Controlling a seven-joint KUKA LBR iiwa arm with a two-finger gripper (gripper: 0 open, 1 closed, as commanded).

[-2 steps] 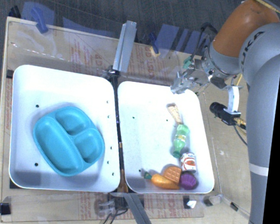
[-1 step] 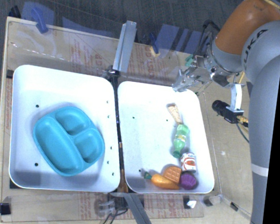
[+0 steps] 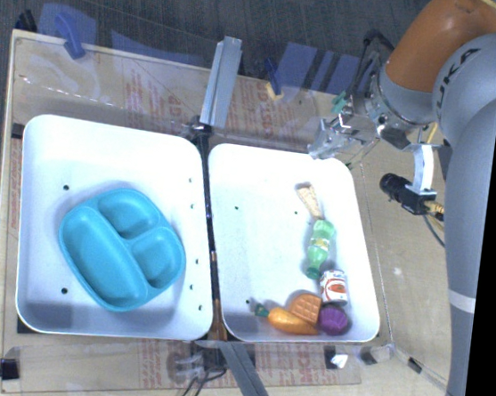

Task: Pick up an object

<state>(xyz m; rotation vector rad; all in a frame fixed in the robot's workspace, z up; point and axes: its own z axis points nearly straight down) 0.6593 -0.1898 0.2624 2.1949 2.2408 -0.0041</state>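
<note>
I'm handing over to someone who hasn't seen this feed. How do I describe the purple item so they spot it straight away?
Start at the right-hand white bin and follow it to its near right corner, where several small items are clustered. The purple item is the small round one at the right end of that cluster, just below the red-and-white can and beside the orange pieces; nothing else there is purple.

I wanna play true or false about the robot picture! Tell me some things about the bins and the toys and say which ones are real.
1. The blue tray lies in the left bin. True.
2. The green bottle lies in the left bin. False: it lies in the right bin.
3. The gripper is holding the purple toy. False: the purple toy lies in the right bin's near corner, and the gripper is up at the bin's far edge.
4. The orange carrot-like toy lies next to the purple toy. True.
5. The blue tray has one single compartment. False: it has three.
</note>
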